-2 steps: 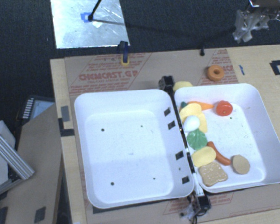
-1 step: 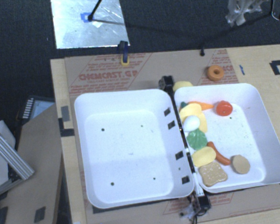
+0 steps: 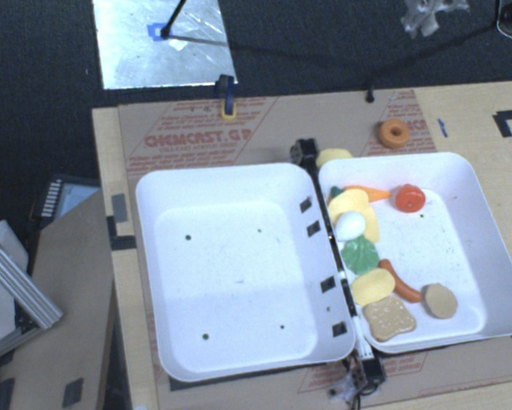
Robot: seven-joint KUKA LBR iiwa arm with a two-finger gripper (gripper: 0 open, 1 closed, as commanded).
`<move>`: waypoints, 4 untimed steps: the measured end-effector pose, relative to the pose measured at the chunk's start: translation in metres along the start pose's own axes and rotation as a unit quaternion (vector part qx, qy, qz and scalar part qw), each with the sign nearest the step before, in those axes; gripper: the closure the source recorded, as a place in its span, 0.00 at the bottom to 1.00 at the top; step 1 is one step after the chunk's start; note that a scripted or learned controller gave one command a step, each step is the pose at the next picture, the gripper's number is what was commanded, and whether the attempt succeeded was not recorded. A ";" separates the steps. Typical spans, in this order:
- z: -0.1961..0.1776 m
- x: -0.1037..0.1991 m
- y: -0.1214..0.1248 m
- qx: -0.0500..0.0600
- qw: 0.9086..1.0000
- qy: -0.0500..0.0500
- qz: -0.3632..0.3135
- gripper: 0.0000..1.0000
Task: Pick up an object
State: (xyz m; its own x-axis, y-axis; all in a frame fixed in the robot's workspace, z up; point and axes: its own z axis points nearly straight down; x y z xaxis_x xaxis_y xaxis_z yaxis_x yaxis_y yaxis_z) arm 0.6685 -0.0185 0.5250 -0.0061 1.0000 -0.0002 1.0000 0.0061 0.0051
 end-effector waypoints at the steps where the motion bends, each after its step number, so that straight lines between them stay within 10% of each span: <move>1: -0.011 0.025 0.000 0.001 1.000 0.000 0.000 1.00; 4: -0.010 0.064 0.000 0.001 1.000 0.000 0.001 1.00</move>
State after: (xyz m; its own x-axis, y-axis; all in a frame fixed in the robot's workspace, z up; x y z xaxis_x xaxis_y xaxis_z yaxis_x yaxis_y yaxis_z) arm 0.6683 0.0454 0.5353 -0.0043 1.0000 0.0000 1.0000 0.0043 0.0032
